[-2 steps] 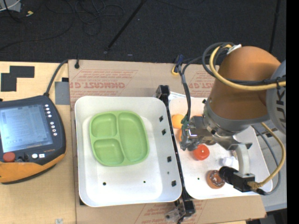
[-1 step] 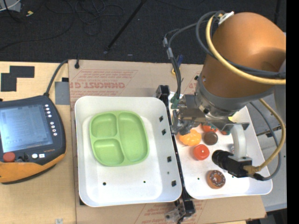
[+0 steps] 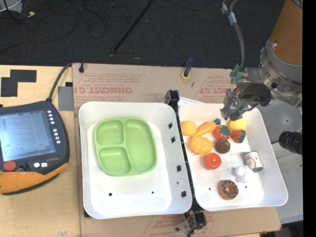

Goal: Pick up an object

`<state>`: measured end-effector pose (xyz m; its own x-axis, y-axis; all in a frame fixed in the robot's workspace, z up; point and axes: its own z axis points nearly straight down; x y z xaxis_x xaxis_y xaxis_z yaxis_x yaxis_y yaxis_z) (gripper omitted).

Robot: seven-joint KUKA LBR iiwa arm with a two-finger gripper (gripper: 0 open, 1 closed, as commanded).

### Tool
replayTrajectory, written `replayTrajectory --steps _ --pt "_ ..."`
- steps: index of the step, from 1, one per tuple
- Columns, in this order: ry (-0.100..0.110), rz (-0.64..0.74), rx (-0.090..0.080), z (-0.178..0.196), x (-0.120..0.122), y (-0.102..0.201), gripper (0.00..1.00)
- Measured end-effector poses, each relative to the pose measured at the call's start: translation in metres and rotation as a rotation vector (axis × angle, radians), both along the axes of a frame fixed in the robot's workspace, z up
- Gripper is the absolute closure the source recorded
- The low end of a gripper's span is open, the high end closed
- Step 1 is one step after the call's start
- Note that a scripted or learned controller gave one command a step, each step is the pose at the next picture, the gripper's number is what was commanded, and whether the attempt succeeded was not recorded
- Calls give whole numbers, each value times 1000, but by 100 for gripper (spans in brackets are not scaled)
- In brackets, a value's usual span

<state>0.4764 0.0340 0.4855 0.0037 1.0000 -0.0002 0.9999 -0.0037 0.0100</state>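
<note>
i see the gripper (image 3: 236,113) at the right bin's (image 3: 269,181) far edge over a yellow toy (image 3: 237,124); can't tell its state. open floor near the bin's front-left corner.

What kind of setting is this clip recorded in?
Most likely a robotics lab bench: a teach pendant lies beside two white bins, loose cables trail over the dark floor, and toy food such as a doughnut serves as pick targets.

Toy foods (image 3: 217,144) clustered in right bin (image 3: 276,181)
</note>
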Motion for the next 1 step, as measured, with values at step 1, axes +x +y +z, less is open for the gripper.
replayTrajectory --steps 1 --pt "18 4 -1 -54 -1 -4 100"
